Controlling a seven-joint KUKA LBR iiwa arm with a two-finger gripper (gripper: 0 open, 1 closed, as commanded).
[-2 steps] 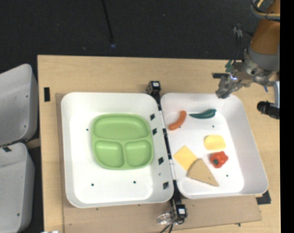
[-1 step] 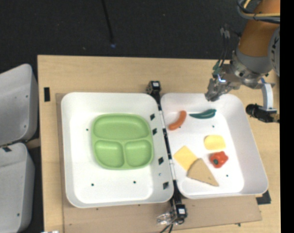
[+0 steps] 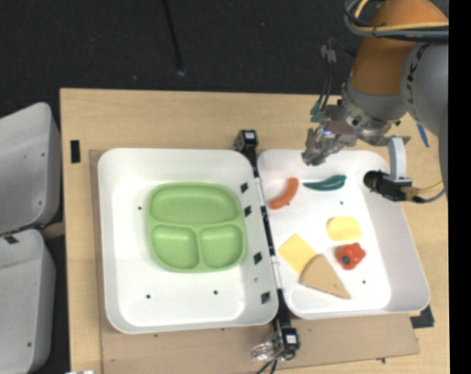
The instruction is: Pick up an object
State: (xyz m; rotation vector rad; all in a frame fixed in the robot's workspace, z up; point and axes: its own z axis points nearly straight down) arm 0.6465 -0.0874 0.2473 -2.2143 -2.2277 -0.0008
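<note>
Green pepper point(image 3: 326, 182) and orange sausage point(image 3: 283, 193) lie near the far edge of the right bin point(image 3: 402, 240), w/ my gripper point(image 3: 318, 151) hovering just above that edge, carrying nothing; can't tell its state from this angle. I'd drop straight onto the pepper, closest target, approx centred, keeping clear of the bin wall. Yellow pieces sit toward the near edge.

left bin point(image 3: 118, 209): white
tray point(image 3: 195, 226): light green
sausage point(image 3: 284, 193): orange-red
pepper, far right point(image 3: 326, 182): dark green
cheese square point(image 3: 297, 252): yellow
wedge point(image 3: 324, 277): tan
small near-right piece point(image 3: 349, 255): red
bench point(image 3: 157, 115): pale wood
</note>
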